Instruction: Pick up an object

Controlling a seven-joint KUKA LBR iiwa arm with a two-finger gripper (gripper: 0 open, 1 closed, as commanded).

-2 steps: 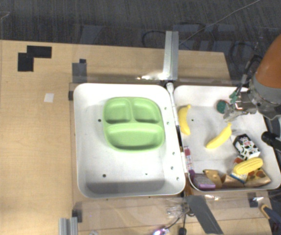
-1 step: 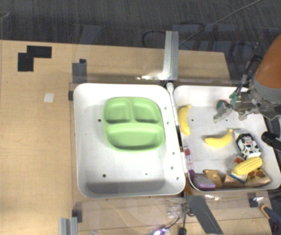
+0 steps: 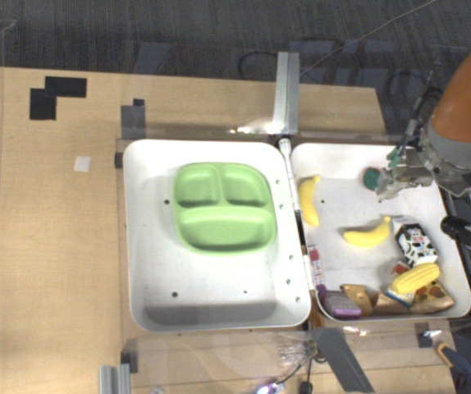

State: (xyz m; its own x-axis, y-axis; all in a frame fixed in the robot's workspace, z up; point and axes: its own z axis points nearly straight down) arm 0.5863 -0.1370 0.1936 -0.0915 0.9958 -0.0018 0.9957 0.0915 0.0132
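**Desk:** What's the arm doing, and what's in the jaws?

**Operator:** From my remote station, I see the gripper low in the right bin, near its far wall, with a small teal object touching its tip on the side facing the left bin. Whether the jaws are spread or pinching, I cannot tell; the wrist hides them. I judge this the approach or grasp step, nothing lifted clear yet.

**Desk:** And the next move?

**Operator:** Confirm a hold, then rise straight up. Just below the jaws toward the near wall lies a banana; another banana rests against the divider, past the teal piece. A corn cob and a black-and-white toy crowd the near corner. The far wall sits close behind the jaws, so open room runs only upward and toward the middle of the bin floor.
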